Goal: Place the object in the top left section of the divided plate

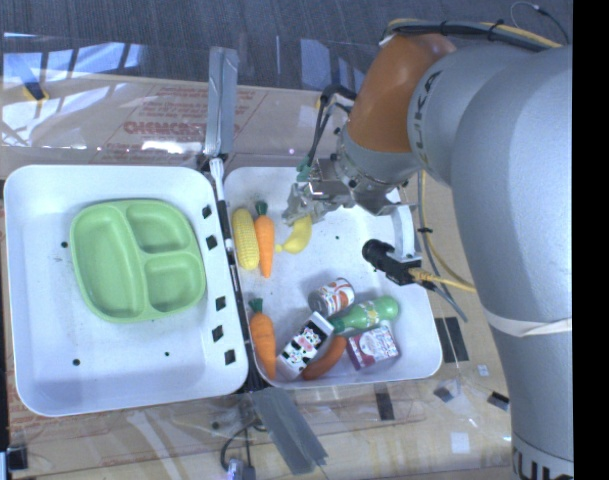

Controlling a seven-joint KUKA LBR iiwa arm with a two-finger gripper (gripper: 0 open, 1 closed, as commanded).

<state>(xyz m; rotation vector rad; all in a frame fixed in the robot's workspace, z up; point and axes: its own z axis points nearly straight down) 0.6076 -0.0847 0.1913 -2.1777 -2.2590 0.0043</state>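
Two shallow white bins are set side by side on a bench backed by clear sheeting. A green divided plate (137, 260) lies in the left bin (44, 368), all its sections bare. Right of the plate, across the bin wall, an ear of corn (245, 238) and a carrot (266, 245) lie together, with a yellow banana-like piece (298, 236) just beyond them. The gripper (306, 194) is poised directly above that yellow piece, so the picking step is judged to be in hand, with nothing yet carried. How far the gripper is spread cannot be told. Further from the plate, a second carrot (261, 336), a can (332, 296) and a green bottle (365, 315) are clustered. A secure grasp is called for next, then a carry across to the plate's top left section.
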